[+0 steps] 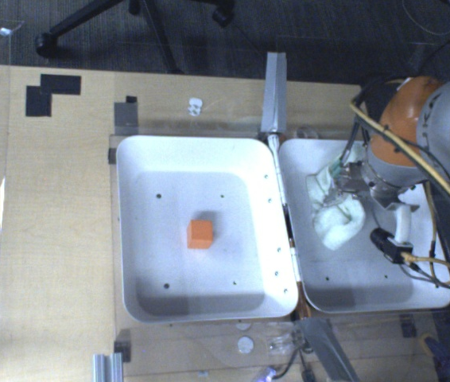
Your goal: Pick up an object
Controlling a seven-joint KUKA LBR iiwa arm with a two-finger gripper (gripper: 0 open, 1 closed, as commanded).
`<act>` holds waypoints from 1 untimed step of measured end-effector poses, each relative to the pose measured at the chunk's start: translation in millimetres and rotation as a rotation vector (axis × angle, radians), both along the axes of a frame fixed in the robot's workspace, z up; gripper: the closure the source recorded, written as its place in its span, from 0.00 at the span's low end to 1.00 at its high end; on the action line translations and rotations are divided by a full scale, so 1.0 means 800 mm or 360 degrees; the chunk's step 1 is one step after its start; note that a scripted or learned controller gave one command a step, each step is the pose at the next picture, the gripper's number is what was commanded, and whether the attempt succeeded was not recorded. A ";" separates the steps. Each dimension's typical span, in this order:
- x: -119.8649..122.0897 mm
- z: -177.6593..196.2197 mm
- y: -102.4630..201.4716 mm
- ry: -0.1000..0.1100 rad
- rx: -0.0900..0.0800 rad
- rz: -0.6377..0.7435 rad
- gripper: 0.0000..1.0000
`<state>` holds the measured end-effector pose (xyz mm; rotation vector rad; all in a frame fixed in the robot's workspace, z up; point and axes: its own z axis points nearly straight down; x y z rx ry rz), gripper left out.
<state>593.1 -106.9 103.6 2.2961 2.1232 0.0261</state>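
Nearest you, the arm's hand (351,188) hangs low in the right bin (368,293) over a pale, soft-looking bundle (338,223); you cannot tell whether it is spread or pressed together. Expect the limp bundle to slip or snag as it lifts. Farther off, 1 orange cube (200,234) sits mid left bin (145,213), unreached.

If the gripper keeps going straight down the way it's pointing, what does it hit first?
Most likely the white crumpled object in the right bin. The gripper hangs over that object's upper edge, pointing down into the bin. Depth is unclear from this slanted view, so it may already be touching.
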 end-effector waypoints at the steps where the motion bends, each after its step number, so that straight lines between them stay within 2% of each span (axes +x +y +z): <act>1: 0.005 0.144 0.060 0.0030 0.0001 -0.0205 1.00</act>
